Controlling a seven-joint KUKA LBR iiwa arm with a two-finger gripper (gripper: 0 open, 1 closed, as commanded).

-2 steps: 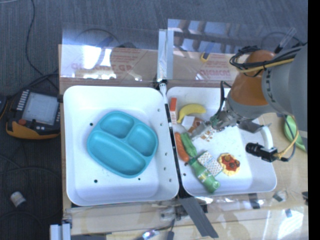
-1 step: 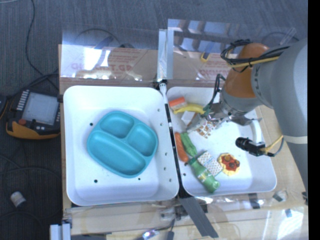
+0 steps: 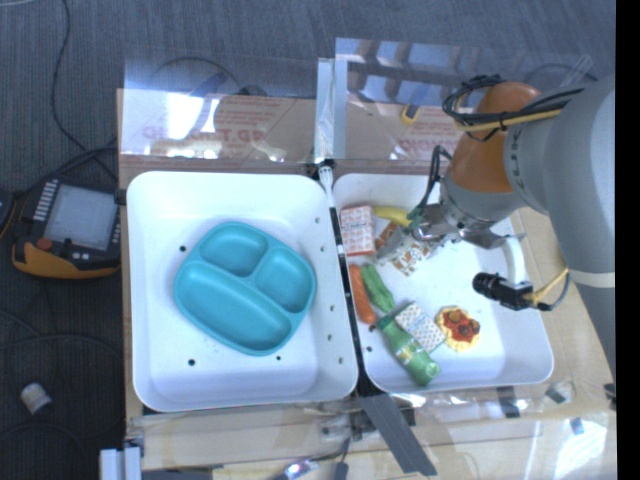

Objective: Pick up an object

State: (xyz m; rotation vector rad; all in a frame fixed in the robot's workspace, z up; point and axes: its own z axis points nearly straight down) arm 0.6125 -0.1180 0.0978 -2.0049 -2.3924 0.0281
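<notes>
Fingers on the gripper (image 3: 412, 236) are buried among packets, so I cannot tell their state, low over a patterned packet (image 3: 407, 258) beside the banana (image 3: 393, 214) in the right bin (image 3: 520, 353), where crowding could spoil the grasp.

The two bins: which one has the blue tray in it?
The left bin. It holds the teal divided tray; the right bin holds small food items under the gripper.
</notes>
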